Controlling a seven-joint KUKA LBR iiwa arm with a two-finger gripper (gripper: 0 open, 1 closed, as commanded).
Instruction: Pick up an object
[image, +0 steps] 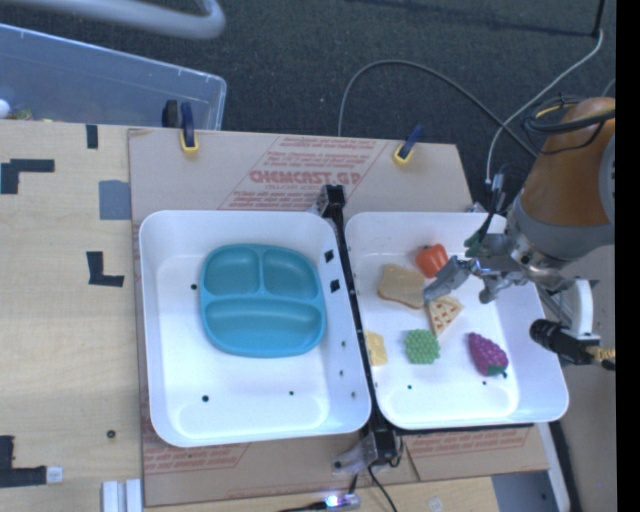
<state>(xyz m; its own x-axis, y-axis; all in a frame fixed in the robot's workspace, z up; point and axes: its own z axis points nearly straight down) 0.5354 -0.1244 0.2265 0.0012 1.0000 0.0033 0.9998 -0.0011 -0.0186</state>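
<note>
gripper (465, 281) above cracker (443, 314), beside tomato (432, 259)

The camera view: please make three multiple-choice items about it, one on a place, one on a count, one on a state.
1. Where does the blue plate lie?
A. in the left bin
B. in the right bin
C. on the cardboard

2. How many compartments does the plate have?
A. two
B. three
C. five

3. Where is the gripper?
A. over the right bin, above the food pieces
B. over the left bin
C. beside both bins

Answers: 1 A, the plate sits inside the left bin's walls. 2 B, two small sections above one long one. 3 A, it hangs near the toast piece and cracker.
</note>
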